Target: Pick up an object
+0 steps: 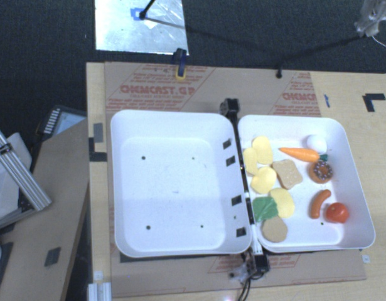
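cardboard sheet (pixel 255 83) printed in red covers the bench under two white bins. left bin (pixel 127 162) sits beside the right bin (pixel 351 168), which carries the toy food: carrot (pixel 299 153), white egg (pixel 316 143), bread slice (pixel 287 173), sausage (pixel 319 203), tomato (pixel 336 212), yellow chips (pixel 262 148). dark carpet (pixel 42 36) lies beyond, with a shiny metal plate (pixel 117 17). gripper state: cannot tell.
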Controlling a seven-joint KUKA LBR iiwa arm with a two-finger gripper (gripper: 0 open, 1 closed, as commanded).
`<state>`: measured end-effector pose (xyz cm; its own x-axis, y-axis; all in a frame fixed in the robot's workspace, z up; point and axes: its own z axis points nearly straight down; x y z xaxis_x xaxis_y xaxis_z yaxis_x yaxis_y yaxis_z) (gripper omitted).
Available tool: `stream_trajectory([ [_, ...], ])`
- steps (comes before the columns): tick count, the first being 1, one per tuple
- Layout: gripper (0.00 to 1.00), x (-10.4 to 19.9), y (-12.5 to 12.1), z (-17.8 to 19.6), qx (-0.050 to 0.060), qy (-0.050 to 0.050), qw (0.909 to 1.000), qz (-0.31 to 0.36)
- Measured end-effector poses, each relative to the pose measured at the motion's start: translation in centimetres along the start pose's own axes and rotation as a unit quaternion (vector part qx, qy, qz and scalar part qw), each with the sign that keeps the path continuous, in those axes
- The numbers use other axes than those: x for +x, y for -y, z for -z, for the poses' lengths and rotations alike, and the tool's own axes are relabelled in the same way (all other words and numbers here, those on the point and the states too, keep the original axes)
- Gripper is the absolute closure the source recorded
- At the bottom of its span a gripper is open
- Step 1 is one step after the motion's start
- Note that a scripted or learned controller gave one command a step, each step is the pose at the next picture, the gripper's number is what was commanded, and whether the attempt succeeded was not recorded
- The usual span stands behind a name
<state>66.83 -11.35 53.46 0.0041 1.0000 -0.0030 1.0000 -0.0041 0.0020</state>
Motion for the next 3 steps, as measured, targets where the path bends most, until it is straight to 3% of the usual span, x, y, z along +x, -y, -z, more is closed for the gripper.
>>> stream_trajectory([
  [1,1.0,-7.4,0.1,0.0,0.0,0.0,1.0,-0.001],
  [2,1.0,-2.1,7.8,-20.0,0.009,-0.004,0.9999,0.003],
  [3,1.0,0.4,-0.3,-11.1,-0.007,0.0,1.0,0.006],
])
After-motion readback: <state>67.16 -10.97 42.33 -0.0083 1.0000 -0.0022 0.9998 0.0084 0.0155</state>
